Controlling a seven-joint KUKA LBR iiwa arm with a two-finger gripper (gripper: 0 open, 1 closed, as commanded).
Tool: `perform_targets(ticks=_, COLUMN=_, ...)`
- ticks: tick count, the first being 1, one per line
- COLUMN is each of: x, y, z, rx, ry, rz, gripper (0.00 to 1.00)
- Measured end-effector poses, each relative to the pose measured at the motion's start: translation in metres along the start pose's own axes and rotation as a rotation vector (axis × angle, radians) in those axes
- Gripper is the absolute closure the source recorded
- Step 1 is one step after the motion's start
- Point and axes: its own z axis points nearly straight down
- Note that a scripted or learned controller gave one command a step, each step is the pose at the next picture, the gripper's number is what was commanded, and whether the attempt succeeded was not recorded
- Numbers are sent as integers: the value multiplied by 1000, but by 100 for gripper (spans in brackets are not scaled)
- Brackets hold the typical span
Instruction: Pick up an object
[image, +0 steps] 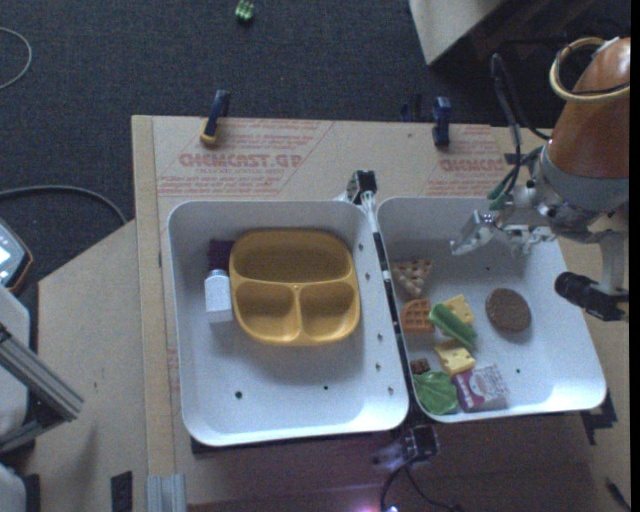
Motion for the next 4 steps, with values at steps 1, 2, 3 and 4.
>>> perform_targets(ticks=1, x=5, y=7, z=59, rx=6, ry=1, rz=0, gripper=0)
perform_targets(ticks=2, x=8, y=10, z=123, rx=7, ry=1, rz=0, gripper=0)
perform_targets(ticks=3, x=9, y=11, z=150, rx=-1, ry=4, rz=0, gripper=0)
perform_targets(ticks=4, x=9, y=14, z=136, rx=-12, ry=3, rz=1, gripper=100)
